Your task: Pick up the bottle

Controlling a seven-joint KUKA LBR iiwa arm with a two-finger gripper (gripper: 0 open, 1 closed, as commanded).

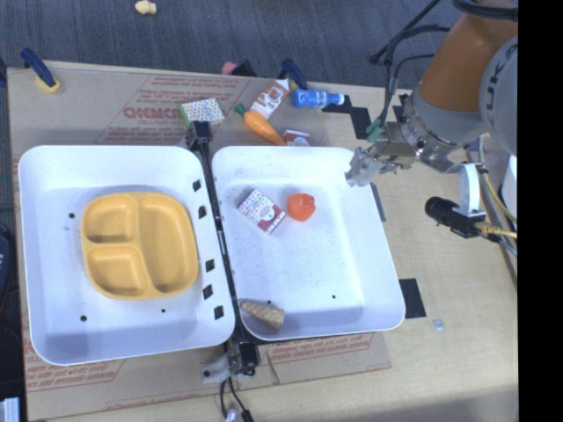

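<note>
While the grey arm (466, 69) is reaching in from the right, its pincer (359, 170) is hovering over the upper right rim of the right white bin (352, 262), and whether its fingers are spread or closed is too small and blurred to tell; nothing is showing between them. Lying nearest the camera, well below and to the left of the pincer, a brownish bread-like piece (263, 314) is resting on the bin's lower left rim. Farther up, to the left of the pincer and inside the same bin, an orange-red cup-like thing (301, 207) is sitting just beside a small red-and-white packet (260, 211). Much farther left, a yellow divided tray (139, 243) is lying in the left white bin (44, 236). Beyond the bins, above and left of the pincer on the cardboard, a blue bottle (314, 99) is lying on its side, outside both bins. Near it, farther left, a carrot-like orange piece (262, 127) and a small white-and-orange bottle-shaped item (271, 98) are lying together, with a patterned little block (201, 111) past them.
</note>
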